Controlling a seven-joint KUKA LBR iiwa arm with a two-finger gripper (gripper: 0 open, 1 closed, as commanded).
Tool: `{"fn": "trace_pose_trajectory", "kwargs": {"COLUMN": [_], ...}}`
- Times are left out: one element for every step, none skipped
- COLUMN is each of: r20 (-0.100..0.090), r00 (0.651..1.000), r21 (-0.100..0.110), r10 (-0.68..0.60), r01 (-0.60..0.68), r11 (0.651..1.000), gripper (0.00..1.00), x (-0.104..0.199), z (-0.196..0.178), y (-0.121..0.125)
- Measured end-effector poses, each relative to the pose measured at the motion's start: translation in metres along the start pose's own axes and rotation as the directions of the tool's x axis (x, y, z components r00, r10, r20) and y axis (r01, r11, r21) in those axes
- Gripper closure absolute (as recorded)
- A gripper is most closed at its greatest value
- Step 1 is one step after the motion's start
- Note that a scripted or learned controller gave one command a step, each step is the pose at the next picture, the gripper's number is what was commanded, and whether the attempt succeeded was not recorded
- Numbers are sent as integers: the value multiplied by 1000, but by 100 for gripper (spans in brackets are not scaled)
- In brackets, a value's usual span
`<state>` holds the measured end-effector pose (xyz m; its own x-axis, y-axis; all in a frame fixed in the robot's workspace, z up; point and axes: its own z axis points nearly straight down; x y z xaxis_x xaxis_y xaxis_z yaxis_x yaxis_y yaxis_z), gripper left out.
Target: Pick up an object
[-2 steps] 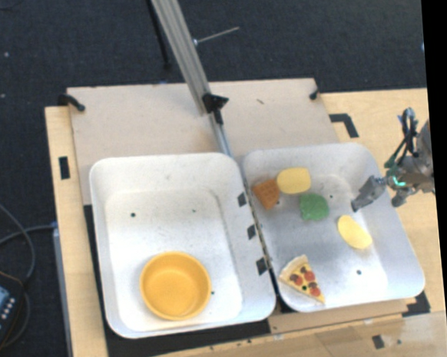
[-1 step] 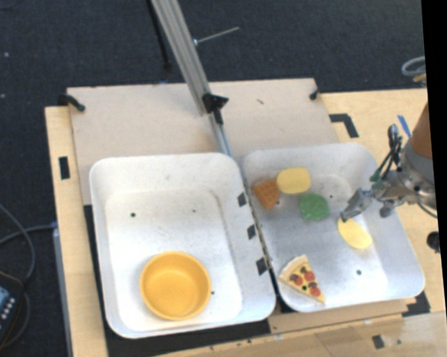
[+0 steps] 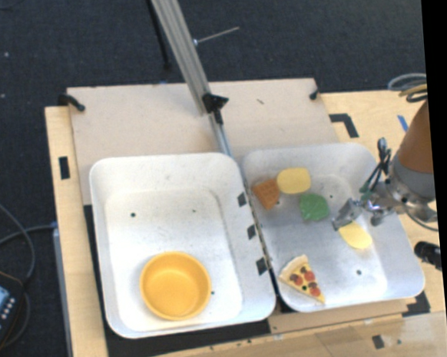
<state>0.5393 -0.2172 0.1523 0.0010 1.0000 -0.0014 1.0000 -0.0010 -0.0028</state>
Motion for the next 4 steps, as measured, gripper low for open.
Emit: {"fn": "trace_pose_trajectory", "kwargs": {"r20": [3,2,0,1], "r00": [1000,1000,1000,1000], "r21": [-6,-10,-5,-5], "r10": [0,4,2,-4], "r01": [0,-4,-2,4], "r11": [1000,1000,1000,1000], "gripper": [0,100,100,100], "x": [-1,-2,-3,0], "z": [50,38,-4,-53], "y": [1,2,-2,7]}}
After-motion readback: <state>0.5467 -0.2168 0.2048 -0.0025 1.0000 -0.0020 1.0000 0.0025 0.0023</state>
